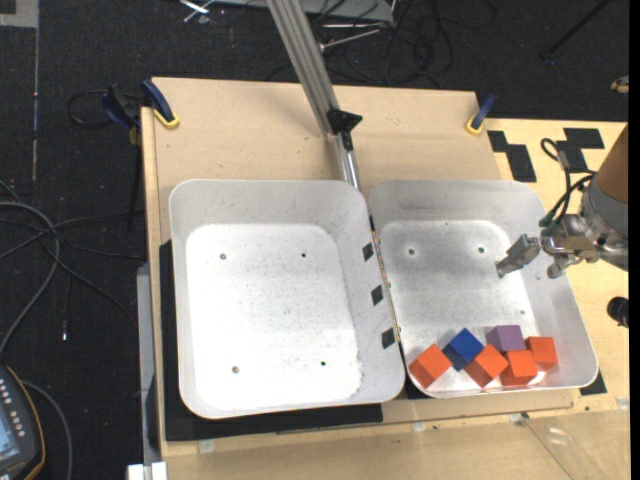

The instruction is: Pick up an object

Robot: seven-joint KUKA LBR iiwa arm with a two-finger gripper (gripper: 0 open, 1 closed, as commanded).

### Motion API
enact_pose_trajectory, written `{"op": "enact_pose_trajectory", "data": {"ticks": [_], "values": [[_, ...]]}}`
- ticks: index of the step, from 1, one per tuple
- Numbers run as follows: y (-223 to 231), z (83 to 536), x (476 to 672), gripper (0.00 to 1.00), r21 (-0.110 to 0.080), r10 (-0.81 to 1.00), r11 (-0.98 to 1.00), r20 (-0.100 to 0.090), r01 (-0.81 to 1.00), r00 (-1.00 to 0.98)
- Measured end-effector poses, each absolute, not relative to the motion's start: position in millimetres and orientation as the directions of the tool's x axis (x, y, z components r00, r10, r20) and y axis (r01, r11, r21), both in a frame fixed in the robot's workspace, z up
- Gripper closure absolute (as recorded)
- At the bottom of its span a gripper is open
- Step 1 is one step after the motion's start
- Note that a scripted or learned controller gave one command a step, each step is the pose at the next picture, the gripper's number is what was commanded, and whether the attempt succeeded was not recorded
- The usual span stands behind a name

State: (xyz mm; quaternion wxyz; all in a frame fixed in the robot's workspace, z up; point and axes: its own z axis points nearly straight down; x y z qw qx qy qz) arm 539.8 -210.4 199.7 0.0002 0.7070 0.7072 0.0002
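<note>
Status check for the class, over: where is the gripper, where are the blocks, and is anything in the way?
Gripper above right bin, nothing seen between fingers. Blocks clustered at bin's near edge, untouched. Nothing between gripper and blocks.

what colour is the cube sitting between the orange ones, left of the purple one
Blue, clearest in the camera view, in the right bin's near corner.

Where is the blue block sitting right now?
The blue block lies in the right-hand bin, near its front edge, tucked among the orange blocks with a purple block just to its right.
</note>
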Motion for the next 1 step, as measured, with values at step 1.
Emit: {"op": "enact_pose_trajectory", "data": {"ticks": [1], "values": [[-210.3,209.9,540.5,1.0,0.003,1.0,0.002,0.0,1.0,-0.002]]}}
